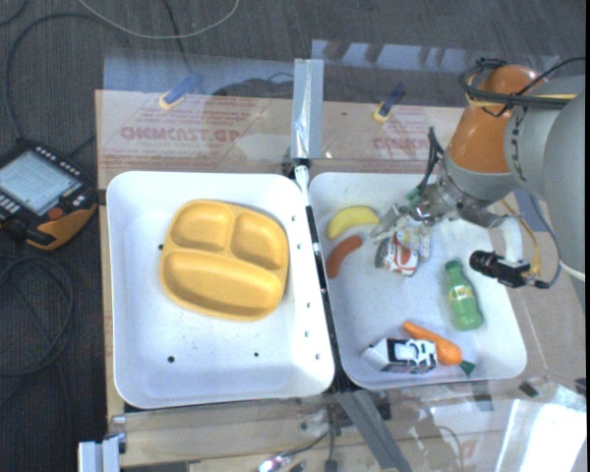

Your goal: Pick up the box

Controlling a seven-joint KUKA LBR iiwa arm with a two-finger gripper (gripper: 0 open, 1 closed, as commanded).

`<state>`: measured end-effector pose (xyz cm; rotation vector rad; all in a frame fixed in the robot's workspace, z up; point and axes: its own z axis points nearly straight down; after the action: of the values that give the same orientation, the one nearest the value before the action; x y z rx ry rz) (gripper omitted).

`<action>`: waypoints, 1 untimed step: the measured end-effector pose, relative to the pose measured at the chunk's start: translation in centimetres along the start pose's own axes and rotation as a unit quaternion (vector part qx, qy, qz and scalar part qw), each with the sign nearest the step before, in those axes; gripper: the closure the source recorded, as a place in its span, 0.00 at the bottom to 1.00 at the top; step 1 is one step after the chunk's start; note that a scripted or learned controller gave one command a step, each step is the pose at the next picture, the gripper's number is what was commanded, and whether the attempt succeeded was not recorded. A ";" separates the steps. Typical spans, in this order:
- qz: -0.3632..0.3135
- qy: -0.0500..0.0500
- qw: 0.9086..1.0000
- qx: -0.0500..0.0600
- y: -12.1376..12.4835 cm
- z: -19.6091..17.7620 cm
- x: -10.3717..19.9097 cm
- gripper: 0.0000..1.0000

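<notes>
Carrot (pixel 434 342) touches box (pixel 405 354); open floor lies above them.

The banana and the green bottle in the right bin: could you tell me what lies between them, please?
In the camera view, a small crumpled carton lies between the banana and the green bottle.

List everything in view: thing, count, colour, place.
Tray: 1, yellow, three compartments, left bin.
Banana: 1, yellow, right bin, top left.
Sausage: 1, red, below the banana.
Box: 1, white and red, right bin, under the gripper.
Bottle: 1, green, right bin, right side.
Carrot: 1, orange, right bin, bottom.
Carton: 1, white and black, beside the carrot.
Pendant: 1, black and orange, floor, left.
Bins: 2, white, bench.
Gripper: 1, grey, on the box.
</notes>
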<state>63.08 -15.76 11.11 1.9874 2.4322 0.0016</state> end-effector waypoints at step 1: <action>-0.028 -0.008 0.999 -0.015 -2.5 1.0 -2.7 0.00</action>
<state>61.15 -18.95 10.08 1.8990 2.4625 0.0224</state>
